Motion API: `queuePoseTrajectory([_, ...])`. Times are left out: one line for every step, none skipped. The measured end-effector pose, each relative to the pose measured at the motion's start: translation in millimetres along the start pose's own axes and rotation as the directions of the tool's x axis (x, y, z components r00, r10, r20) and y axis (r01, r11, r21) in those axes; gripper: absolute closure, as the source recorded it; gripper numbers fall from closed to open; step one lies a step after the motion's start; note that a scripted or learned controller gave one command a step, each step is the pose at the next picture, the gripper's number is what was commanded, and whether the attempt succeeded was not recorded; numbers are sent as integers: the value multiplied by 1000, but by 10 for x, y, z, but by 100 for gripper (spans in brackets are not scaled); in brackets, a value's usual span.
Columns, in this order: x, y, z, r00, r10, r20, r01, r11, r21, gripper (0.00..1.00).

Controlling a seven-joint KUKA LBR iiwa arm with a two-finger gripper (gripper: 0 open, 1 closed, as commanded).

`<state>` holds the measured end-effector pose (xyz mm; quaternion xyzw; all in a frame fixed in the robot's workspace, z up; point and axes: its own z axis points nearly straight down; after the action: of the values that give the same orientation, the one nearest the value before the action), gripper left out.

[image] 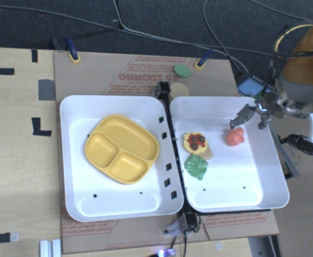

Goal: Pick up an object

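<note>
The gripper (251, 118) hangs over the far right part of the right bin (263, 189), its two dark fingers spread wide with nothing between them. One finger (240, 118) reaches left and down toward the bin floor, ending just above a small pink-red object (235, 137); whether it touches that object cannot be told. The other finger is short and blurred against the bin rim. The arm (298, 71) is cut off at the right edge, its orange band only partly in sight.

Near the divider in the right bin lies a yellow toy pizza (196, 142) with red and dark toppings, and just nearer, a green leafy piece (196, 167) touches or nearly touches it. The left bin (78, 197) holds a yellow divided plate (122, 148), lying flat. Beyond the bins, on the cardboard sheet (140, 74), sits a small green object (182, 70), too small to make out. Cables (145, 33) run across the dark far surface.
</note>
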<state>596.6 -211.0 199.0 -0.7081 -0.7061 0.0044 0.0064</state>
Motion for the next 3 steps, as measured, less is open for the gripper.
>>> queuePoseTrajectory([5, 31, -89, 1000, -4, 3, 4, 1000, -14, 0])
queuePoseTrajectory([6, -44, 376, 1000, -4, 3, 4, 1000, -10, 0])
queuePoseTrajectory([14, 55, 944, 1000, -5, 4, 5, 1000, -11, 0])
